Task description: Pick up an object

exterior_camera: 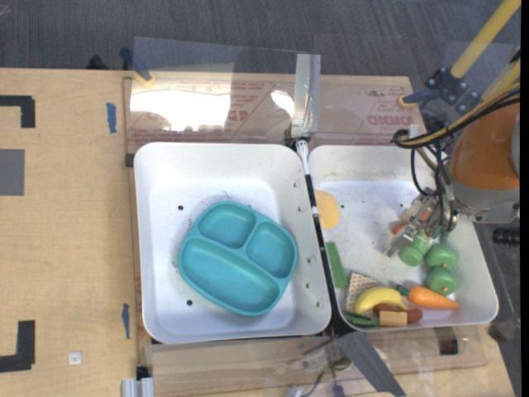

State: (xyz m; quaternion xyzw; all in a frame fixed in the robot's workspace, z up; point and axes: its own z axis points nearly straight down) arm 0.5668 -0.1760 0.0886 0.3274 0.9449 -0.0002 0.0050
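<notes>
Pincer: you are looking at the pincer (416,228) hanging low over the right bin (364,190), at its right side, with the grey arm and orange band coming in from the right above it.
Pincer state: you cannot tell from this slant whether it is spread or closed; the tip is a blur of metal and cable.
Nearest object: the green round toy (412,252) is lying just below the tip, touching it or all but touching it; you cannot tell which.
Hold: nothing is showing between the tips, so you should not count anything as held.
Direction: the toy is sitting on the near side of the tip, a little toward the camera, so the coming move is looking like a short drop, not a sideways reach.
Neighbours: a green apple (441,256) and a second green fruit (442,280) are crowding the toy's right; a carrot (432,298) and a banana (382,298) are lying nearer the front rim.
Carrot axis: it is running left to right, tip pointing right.
Risk: you are likely to nudge the apple, since it is sitting just beside the target.
Left bin: the left bin (157,188) is holding a teal divided plate (238,257), well apart from the tip.
</notes>
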